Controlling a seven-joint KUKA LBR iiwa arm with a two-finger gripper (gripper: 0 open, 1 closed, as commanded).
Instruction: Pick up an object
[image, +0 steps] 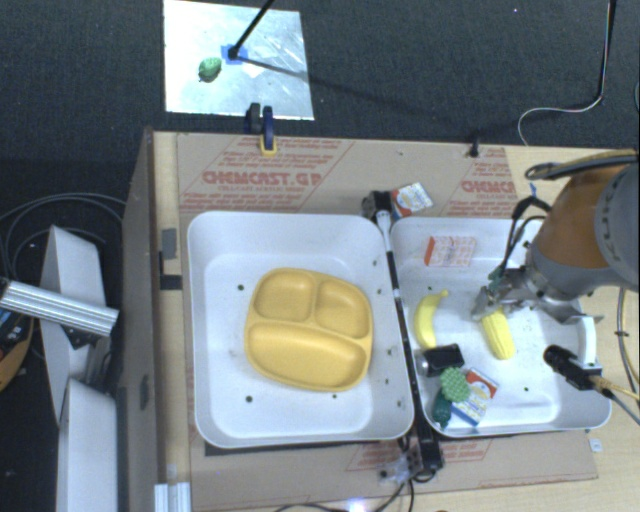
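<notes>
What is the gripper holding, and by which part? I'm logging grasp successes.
It cannot be told: the gripper sits at the top end of the yellow corn cob in the right bin.

Arm (590, 225) cut off by right edge, so upper links can't be seen; gripper (497, 300) sits low over the yellow corn-like item (498, 335), fingertips too small/blurred to tell open vs closed or whether touching it. Small card (451, 250) and the packet (411, 199) at the bin's top corner have print too small to read. Green item (452, 384) overlaps the colourful packet (472, 397), hiding part of it; black object (441, 358) beside them too indistinct to ID.
</notes>
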